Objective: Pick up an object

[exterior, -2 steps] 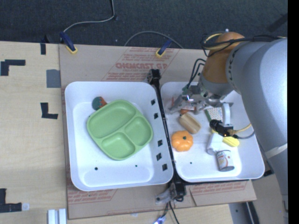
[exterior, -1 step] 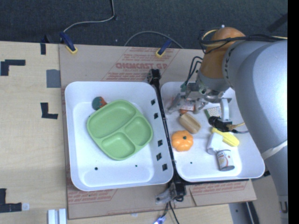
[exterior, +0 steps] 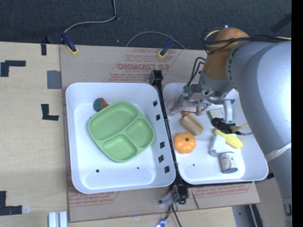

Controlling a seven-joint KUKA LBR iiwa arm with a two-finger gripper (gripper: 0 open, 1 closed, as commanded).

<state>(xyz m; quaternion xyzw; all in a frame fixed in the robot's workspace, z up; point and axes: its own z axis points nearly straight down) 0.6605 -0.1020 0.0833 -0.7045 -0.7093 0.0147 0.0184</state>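
My gripper (exterior: 190,103) hangs low over the far left part of the right bin (exterior: 246,174). A small red and white thing (exterior: 188,110) lies right under it, partly hidden by it. Just in front lies a tan bread-like roll (exterior: 192,124). An orange pumpkin (exterior: 184,143) sits nearer the front, close to the bin's left wall. To the right are a yellow piece (exterior: 230,140) on a white piece (exterior: 215,147), and a small can (exterior: 227,162) lying on its side.
The left bin (exterior: 80,174) holds a green divided plate (exterior: 120,130), with a small teal and orange thing (exterior: 100,103) at the plate's far left edge. The grey arm (exterior: 265,89) covers the right bin's far right side.
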